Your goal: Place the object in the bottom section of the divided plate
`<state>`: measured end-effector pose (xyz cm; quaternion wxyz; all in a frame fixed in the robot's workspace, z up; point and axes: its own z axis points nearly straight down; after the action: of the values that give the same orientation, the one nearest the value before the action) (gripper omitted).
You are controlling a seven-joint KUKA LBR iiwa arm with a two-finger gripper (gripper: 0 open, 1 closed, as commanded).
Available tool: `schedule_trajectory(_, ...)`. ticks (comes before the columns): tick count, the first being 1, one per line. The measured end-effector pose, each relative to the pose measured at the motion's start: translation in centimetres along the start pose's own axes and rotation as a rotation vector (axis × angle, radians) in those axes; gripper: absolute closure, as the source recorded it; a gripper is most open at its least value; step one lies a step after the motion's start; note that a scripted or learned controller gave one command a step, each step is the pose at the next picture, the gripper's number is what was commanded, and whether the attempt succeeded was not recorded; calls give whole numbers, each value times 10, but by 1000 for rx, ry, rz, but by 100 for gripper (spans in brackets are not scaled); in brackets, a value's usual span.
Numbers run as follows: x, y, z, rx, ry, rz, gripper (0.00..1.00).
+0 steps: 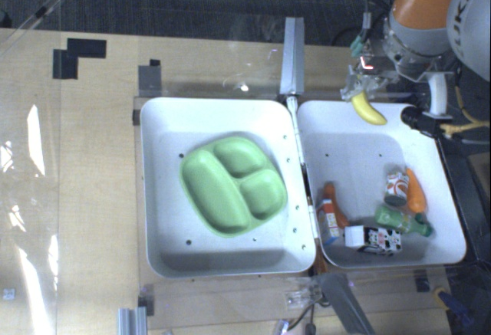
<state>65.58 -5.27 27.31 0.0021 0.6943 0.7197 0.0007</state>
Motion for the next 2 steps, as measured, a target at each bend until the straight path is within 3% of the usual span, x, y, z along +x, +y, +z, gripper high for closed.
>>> schedule_trajectory(1, 23, 13, 52, 3, 2, -91, 100)
schedule_trajectory(2, -6, 13, 31, -1, 1, -301, 100)
